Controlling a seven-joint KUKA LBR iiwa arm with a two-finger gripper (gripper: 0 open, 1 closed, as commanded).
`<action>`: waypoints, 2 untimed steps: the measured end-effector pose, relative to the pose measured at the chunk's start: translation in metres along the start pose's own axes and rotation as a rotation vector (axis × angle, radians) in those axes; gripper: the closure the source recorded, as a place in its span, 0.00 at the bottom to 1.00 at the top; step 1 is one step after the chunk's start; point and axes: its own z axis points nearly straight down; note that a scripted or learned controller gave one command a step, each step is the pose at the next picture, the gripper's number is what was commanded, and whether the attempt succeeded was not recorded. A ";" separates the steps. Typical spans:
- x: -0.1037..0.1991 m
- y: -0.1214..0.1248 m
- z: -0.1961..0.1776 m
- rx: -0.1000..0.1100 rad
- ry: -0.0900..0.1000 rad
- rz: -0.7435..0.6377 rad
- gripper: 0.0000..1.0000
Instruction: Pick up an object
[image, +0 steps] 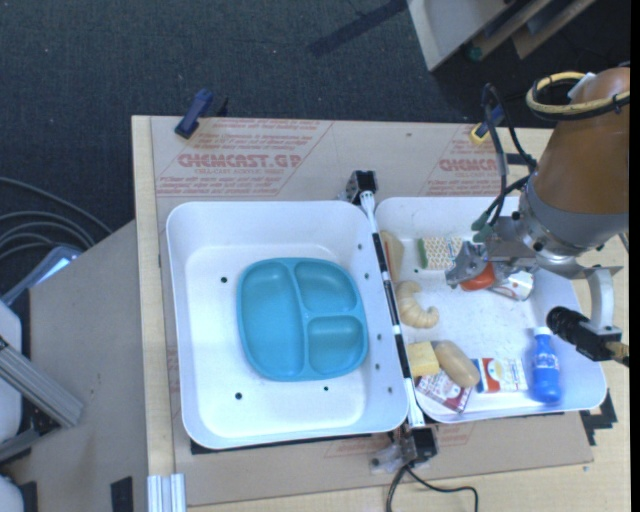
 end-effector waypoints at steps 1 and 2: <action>0.056 -0.048 -0.026 0.001 0.001 -0.002 1.00; 0.109 -0.048 0.007 0.001 0.000 -0.002 1.00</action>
